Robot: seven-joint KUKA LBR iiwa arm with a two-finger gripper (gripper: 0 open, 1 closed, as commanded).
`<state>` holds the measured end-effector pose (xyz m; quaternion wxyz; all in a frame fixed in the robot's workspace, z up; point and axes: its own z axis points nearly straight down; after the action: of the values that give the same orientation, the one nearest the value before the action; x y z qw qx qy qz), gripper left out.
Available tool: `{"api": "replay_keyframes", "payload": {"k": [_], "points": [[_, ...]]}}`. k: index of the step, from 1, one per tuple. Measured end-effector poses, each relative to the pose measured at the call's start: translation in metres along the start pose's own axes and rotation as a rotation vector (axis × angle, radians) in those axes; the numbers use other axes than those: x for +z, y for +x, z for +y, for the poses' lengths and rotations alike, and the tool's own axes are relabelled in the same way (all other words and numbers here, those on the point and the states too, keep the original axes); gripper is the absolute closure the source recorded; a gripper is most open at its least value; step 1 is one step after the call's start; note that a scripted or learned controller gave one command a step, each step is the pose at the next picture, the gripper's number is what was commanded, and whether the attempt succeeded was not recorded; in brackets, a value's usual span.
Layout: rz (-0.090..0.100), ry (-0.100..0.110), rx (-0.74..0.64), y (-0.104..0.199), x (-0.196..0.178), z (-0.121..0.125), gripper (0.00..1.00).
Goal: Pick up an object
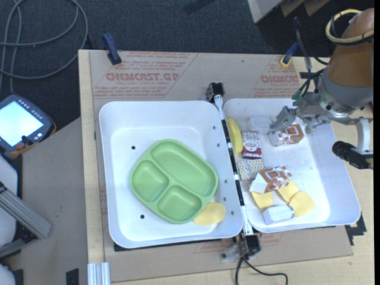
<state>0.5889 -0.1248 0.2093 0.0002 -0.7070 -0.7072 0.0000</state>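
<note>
One packet under the pincer

One small orange-and-white packet point(289, 135) lies at 12 o'clock in the right bin point(341, 177). The pincer point(295, 119) hangs just over it, touching or nearly; whether its grip is made, I cannot tell. Judged step: grasping. Next: close firmly, then lift.

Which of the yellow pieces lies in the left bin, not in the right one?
The pale yellow piece beside the green plate; the other yellow pieces lie in the right bin.

Gripper point(285, 123) positioned over right bin point(338, 212), at a small orange-and-white carton point(290, 135). Left bin point(113, 159) contains green divided tray point(173, 180).
</note>
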Motion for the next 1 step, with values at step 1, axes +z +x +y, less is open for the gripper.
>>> {"api": "replay_keyframes", "payload": {"k": [1], "points": [[-0.007,-0.014,-0.001,-0.0651,0.0976,0.0366,0.00]]}}
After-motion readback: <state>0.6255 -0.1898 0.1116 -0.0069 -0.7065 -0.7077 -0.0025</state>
